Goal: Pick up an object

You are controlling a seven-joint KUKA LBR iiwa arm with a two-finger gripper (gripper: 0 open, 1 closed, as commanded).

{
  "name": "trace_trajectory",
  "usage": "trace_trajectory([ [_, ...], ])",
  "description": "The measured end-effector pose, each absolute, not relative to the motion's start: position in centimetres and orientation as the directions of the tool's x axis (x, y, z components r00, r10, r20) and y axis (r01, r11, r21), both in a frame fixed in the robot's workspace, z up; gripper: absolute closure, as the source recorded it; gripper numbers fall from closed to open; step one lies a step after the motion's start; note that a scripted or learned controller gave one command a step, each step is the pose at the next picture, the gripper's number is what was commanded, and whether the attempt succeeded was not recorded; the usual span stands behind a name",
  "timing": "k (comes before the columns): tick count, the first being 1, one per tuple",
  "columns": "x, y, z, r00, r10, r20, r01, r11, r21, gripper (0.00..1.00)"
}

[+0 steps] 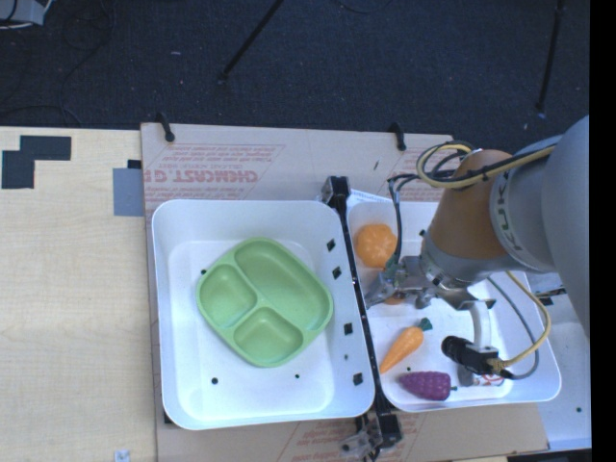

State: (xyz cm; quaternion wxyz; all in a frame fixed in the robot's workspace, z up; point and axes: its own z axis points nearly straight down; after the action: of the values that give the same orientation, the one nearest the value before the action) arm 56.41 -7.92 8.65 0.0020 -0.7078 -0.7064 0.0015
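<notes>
Reaching into the right bin [539, 388], my hand [402, 287] is partly hidden by my wrist; grip state unclear. Orange ball [375, 243] beside it, near the bin's far-left corner.

Light fell evenly from above me, bright on the white bins [192, 248] and the pale tabletop [67, 306], while the floor [289, 46] beyond stayed dark. Shadows under my arm [481, 219] were soft and short. The picture was slightly grainy, with mild glare on the bin walls.
</notes>
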Motion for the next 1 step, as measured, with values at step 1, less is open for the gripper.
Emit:
trace_trajectory([
  [1,56.39,-8.07,9.75,0.009,1.0,0.001,1.0,-0.009,-0.006,1.0],
])
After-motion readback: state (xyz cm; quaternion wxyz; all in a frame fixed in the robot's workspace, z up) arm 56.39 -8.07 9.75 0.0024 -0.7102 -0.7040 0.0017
